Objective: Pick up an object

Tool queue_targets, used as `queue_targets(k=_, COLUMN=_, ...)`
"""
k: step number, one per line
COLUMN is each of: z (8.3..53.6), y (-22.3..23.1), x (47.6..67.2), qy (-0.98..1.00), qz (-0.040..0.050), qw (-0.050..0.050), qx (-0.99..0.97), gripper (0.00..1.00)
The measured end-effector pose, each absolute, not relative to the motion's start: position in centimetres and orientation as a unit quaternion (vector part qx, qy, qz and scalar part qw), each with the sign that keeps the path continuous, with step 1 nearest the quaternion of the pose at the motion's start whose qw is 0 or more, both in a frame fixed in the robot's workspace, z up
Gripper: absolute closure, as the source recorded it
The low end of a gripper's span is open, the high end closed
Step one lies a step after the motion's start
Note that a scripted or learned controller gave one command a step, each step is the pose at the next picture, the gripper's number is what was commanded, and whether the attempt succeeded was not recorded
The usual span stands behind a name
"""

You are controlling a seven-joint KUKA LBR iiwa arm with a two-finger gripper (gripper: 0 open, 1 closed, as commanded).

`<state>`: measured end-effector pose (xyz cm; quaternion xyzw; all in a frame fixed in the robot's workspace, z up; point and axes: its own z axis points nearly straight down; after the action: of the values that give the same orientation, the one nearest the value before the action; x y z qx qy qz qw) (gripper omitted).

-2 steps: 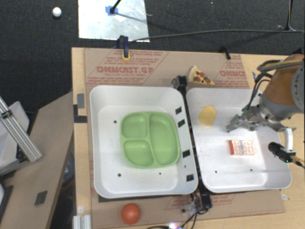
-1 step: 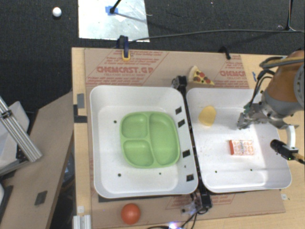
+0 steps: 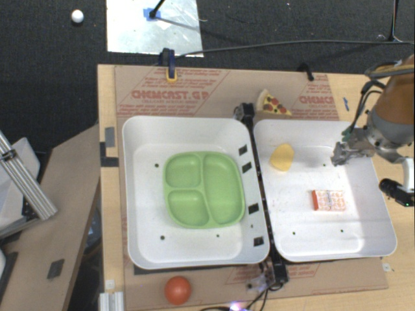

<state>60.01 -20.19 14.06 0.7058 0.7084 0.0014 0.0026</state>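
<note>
Likely light and rigid, the small red-and-white printed box (image 3: 329,200) lies flat in the right white bin (image 3: 363,245); its short sides suit 2 fingers. Whether the gripper (image 3: 342,153) is clenched, I cannot tell.

Grey arm (image 3: 391,133), orange band, dark cables, grey metal wrist

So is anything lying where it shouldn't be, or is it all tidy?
Two things sit outside the bins on the board: a toy pizza slice just beyond their far edge, and an orange-red ball at the near edge. A small white ball lies on the dark floor, far left.
</note>
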Motion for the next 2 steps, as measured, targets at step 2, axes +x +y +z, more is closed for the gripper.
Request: queue_targets(k=2, z=24.7, y=-20.4, x=60.5, qy=0.709, qz=0.0011, qw=0.002, qx=0.705, gripper=1.00)
